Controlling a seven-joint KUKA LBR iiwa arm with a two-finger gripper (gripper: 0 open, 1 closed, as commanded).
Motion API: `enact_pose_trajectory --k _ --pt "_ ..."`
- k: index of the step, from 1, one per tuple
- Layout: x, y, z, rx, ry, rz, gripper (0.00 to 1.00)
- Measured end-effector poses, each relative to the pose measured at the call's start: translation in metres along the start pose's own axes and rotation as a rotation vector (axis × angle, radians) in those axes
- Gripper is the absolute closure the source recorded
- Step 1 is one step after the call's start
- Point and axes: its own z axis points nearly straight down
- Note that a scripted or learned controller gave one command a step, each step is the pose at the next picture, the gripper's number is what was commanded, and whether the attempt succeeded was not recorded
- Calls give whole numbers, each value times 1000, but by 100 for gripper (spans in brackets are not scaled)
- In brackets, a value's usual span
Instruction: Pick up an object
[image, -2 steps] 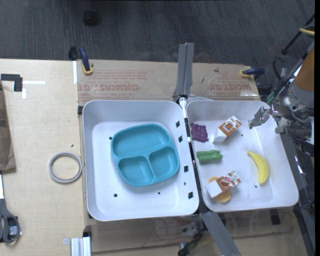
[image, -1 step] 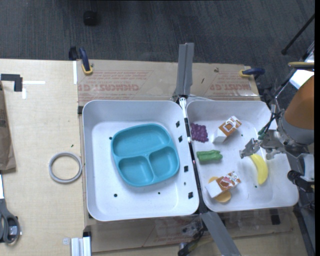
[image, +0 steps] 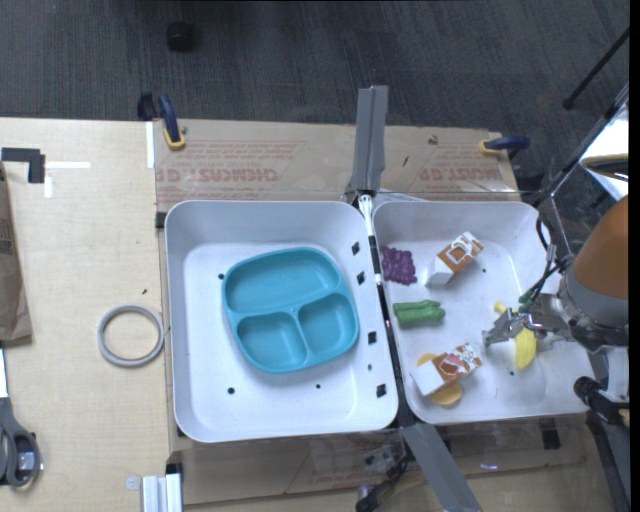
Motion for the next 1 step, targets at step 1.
enact_pose_trajectory --k 1 --pt "-1 0 -9 0 0 4 100"
